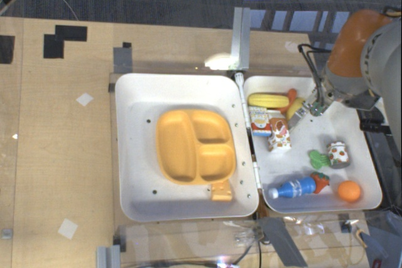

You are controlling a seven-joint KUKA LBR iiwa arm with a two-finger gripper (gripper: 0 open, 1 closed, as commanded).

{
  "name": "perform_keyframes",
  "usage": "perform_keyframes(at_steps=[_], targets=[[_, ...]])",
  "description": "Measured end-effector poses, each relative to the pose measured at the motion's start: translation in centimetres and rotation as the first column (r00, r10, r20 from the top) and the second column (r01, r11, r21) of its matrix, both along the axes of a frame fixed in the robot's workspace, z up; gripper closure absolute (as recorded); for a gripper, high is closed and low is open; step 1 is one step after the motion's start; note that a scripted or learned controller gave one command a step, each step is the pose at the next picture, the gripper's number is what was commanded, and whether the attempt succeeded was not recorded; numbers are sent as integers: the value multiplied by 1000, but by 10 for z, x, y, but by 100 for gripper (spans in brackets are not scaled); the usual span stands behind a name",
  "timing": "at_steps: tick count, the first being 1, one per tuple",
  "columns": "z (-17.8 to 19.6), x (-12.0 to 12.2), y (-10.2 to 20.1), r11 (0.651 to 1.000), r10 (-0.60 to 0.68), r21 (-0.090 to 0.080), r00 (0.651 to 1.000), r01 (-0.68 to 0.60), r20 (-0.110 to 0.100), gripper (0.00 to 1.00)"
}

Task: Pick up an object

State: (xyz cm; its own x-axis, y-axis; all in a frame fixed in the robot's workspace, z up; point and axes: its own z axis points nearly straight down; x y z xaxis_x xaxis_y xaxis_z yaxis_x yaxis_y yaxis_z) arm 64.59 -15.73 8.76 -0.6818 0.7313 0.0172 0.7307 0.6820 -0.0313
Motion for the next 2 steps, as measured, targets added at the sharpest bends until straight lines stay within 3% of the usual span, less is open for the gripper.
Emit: perform_keyframes(at_steps=[1,2], targets=[[9,0,-1,1000,6,-3,1000,-6,0,100],[112,-14,41,969,248,3,967,-249,49,100]])
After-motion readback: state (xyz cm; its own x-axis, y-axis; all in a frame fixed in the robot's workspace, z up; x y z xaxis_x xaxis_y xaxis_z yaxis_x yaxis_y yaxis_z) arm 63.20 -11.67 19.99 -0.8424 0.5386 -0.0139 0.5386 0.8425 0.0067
